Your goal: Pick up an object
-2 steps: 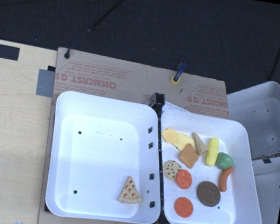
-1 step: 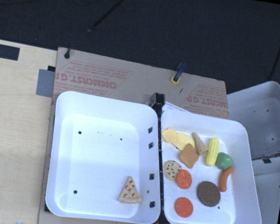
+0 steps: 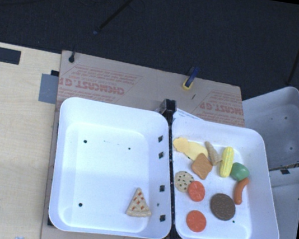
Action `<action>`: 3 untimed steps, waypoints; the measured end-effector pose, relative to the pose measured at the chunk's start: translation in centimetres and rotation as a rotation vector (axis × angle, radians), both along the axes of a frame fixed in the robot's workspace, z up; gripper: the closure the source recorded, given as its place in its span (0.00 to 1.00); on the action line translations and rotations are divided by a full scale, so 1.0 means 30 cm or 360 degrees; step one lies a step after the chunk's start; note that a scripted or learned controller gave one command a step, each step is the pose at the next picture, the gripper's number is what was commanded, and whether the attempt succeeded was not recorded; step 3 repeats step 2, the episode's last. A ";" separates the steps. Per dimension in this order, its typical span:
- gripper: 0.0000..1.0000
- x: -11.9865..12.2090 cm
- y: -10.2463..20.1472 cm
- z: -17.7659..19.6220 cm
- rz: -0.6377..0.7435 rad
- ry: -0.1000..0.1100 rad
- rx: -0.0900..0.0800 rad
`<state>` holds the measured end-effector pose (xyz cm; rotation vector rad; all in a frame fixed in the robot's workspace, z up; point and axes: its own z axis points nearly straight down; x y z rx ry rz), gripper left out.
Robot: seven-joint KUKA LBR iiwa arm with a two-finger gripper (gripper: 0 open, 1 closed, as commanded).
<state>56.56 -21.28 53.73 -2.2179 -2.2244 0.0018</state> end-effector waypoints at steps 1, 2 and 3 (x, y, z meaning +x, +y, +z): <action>1.00 0.039 0.003 0.000 0.0003 0.0001 0.0000; 1.00 0.078 0.003 0.001 0.0005 0.0000 0.0000; 1.00 0.078 0.003 0.001 0.0005 0.0000 0.0000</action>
